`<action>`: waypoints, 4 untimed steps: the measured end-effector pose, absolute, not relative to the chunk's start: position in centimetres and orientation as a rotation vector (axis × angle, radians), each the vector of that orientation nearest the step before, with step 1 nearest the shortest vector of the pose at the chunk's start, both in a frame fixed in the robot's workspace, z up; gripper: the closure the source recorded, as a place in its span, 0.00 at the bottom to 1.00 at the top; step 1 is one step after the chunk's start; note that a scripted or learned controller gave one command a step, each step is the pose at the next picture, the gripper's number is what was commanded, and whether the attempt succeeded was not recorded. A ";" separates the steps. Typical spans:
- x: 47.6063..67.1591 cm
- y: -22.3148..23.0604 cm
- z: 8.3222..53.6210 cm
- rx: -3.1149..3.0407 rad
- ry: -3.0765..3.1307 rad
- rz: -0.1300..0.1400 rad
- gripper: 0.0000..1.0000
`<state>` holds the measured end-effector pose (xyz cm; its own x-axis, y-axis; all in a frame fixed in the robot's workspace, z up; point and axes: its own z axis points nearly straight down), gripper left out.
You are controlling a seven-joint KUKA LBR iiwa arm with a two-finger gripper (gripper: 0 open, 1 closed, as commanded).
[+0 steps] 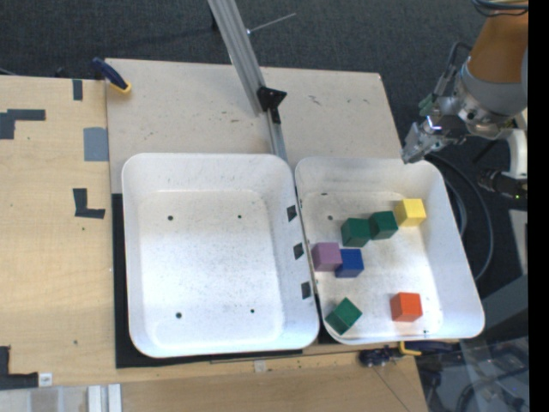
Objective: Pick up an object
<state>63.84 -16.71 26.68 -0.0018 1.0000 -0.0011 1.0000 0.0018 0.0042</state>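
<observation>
The right bin (446, 204) holds several small blocks: a yellow one (412, 210), two dark green ones (383, 224) (355, 232) side by side, a purple one (326, 255) touching a blue one (349, 263), another green one (344, 315) near the front, and an orange one (407, 306). My gripper (415, 147) hangs over the bin's far right corner, above and behind the yellow block. Nothing is visible between its fingers.
The left bin (137, 230) sits beside the right one, with a ridge between them. A slanted metal rail (244, 58) crosses the bench behind the bins. A blue-and-yellow clamp (111, 74) lies at the bench's far left corner.
</observation>
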 end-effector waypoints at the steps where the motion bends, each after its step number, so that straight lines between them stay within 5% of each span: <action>1: 63.0 -11.4 25.4 2.217 2.229 -0.001 1.00; 4: 57.8 4.3 24.9 2.215 2.232 -0.001 1.00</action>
